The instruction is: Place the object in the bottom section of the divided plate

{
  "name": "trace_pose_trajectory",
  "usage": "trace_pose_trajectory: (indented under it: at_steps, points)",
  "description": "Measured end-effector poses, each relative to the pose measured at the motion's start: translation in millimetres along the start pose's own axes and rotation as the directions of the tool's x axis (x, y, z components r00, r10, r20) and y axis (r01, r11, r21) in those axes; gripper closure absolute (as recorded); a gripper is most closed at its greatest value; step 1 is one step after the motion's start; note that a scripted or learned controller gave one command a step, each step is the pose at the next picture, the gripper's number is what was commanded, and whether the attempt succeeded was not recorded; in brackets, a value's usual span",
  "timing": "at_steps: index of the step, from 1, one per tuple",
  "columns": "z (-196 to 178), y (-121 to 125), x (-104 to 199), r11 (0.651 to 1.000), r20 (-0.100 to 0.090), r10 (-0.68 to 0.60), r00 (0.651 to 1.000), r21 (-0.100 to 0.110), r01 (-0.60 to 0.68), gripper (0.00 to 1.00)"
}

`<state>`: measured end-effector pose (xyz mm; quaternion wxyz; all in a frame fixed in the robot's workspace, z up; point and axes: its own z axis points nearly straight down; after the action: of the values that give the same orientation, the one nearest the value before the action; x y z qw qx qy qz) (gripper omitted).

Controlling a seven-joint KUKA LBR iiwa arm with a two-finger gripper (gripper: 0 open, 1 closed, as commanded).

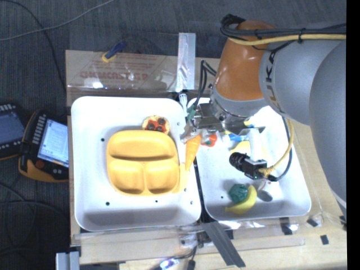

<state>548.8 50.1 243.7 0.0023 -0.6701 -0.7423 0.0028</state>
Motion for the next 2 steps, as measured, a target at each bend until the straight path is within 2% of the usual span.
trace_pose_trajectory:
  at_steps: [1,2]
  points:
    - [10.7,2.5,10.3,0.994,0.004,-0.113,0.994,0.001,0.113,1.0]
    - [10.6,2.6,10.3,0.994,0.004,-0.113,0.994,0.001,0.113,0.0]
